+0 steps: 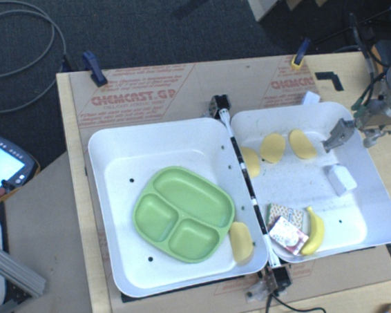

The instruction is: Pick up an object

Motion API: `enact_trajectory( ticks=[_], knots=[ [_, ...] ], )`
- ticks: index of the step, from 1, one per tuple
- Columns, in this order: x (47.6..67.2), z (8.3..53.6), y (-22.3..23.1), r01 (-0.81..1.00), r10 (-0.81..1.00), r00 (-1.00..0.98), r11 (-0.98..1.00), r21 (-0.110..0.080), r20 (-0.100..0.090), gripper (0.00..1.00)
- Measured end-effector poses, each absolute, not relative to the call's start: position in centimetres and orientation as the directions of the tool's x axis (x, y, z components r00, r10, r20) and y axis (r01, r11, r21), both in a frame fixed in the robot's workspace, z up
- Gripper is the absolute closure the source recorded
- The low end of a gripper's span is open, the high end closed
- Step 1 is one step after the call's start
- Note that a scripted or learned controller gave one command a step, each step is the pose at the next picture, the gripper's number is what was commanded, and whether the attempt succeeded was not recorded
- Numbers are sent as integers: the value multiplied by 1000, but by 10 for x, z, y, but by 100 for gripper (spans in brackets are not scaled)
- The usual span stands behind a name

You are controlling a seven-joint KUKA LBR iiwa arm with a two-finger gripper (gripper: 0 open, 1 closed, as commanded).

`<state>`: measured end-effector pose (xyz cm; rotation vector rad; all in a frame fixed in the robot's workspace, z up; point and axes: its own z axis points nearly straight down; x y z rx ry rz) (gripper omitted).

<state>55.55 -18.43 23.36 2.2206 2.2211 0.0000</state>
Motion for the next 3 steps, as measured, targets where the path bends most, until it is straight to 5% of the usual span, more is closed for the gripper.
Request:
enact_trajectory(
  ticks=[1,2,3],
  knots=[
    [655,155,-171,1000,1000,-1,1,0,0,0],
    [667,85,-149,1000,1000,-2,2,1,0,0],
    [667,85,-172,1000,1000,0,0,2,-2,0]
  ],
)
